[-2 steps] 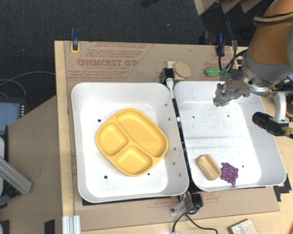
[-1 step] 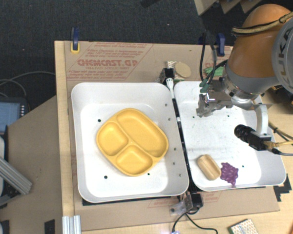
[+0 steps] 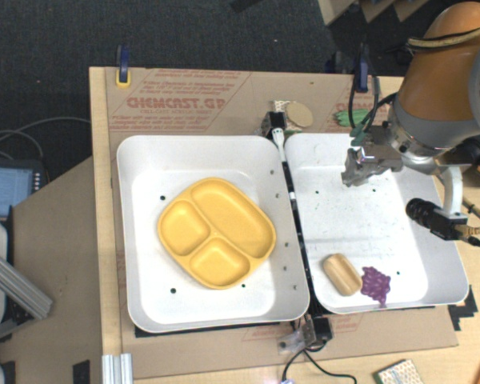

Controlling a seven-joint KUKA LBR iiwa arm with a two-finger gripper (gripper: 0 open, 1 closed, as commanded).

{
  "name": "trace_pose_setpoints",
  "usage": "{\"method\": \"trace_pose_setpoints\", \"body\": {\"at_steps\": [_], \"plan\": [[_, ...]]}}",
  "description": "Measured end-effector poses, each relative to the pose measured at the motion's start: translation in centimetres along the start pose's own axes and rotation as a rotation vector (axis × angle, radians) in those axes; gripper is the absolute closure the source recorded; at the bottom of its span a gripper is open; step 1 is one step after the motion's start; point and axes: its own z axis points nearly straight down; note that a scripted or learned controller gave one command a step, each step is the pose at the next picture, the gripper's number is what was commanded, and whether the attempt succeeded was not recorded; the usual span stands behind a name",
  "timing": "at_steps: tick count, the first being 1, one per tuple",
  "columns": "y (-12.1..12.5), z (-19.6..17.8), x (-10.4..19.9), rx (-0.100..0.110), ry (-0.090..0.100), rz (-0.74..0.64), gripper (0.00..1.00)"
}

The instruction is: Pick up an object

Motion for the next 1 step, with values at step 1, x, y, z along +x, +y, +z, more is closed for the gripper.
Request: {"method": "trace_pose_setpoints", "body": {"at_steps": [1], "plan": [[0.33,-1.28,6.99,-0.001,0.004,-0.011,1.0]]}}
